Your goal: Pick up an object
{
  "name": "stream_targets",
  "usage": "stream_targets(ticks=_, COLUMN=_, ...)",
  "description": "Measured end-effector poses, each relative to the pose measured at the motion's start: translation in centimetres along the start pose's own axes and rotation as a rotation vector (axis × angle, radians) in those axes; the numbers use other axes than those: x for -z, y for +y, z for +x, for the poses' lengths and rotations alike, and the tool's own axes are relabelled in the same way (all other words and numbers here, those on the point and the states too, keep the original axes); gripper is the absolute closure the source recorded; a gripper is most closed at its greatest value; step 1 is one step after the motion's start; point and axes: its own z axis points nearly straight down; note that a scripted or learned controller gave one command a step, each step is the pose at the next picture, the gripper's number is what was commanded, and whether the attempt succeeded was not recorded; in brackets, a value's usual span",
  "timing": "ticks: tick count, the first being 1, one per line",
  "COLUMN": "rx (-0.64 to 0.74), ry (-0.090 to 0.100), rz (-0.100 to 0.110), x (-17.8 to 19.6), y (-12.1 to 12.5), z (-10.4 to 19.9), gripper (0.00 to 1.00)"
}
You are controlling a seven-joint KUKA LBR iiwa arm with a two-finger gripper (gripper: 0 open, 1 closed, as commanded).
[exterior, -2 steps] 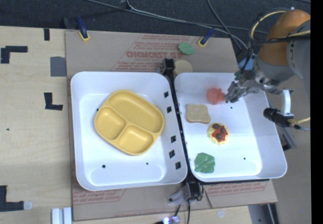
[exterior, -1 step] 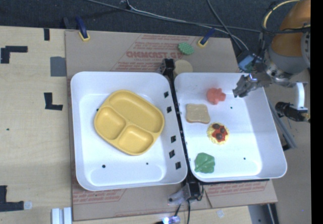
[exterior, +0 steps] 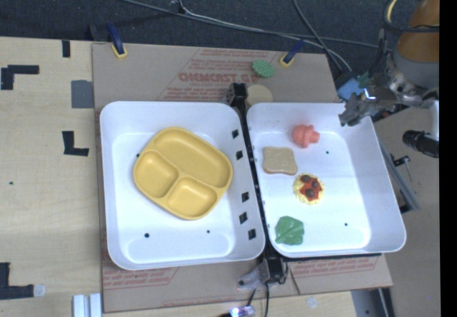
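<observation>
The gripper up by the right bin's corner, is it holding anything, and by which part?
Nothing is held. The gripper hangs over the right bin's far right corner, with nothing between its fingers. The pink toy lies apart from it on the bin floor.

- The arm (exterior: 421,37) showed an orange band above a pale grey wrist section.
- A blue fitting (exterior: 348,87) sat beside the wrist.
- The gripper (exterior: 351,114) was dark grey and angular.
- Thin cables looped around the upper housing.
</observation>
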Motion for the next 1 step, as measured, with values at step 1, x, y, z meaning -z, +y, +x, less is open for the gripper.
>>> stream_targets(ticks=1, rx=0.001, ry=-0.001, rz=0.002, x=-1.2, y=0.69, z=5.46, gripper=1.0)
